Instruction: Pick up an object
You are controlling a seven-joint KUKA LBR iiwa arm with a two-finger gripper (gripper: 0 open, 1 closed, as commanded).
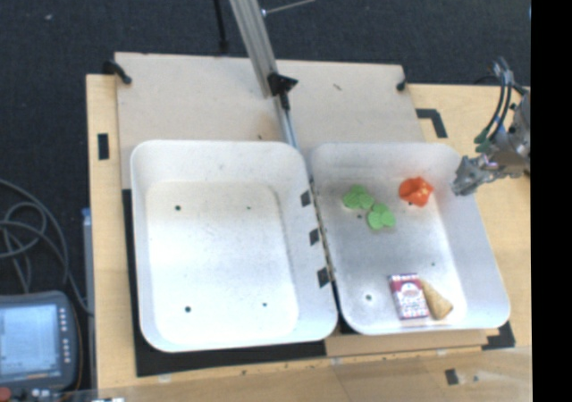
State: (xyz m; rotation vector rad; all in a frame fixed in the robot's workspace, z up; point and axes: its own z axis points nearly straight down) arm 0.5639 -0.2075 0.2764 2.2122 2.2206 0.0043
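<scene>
One orange object [415, 190] sits near the far side of the right bin [465, 248], two green pieces [369, 209] touching beside it, one red box [408, 296] and one tan wedge [437, 301] at the near edge, gripper [466, 179] hovering at the rim.

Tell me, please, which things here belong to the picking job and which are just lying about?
Job: gripper; orange-red object; two green pieces; red card box; tan wedge; right bin.
Lying about: left bin; metal pole; handheld screen.
</scene>
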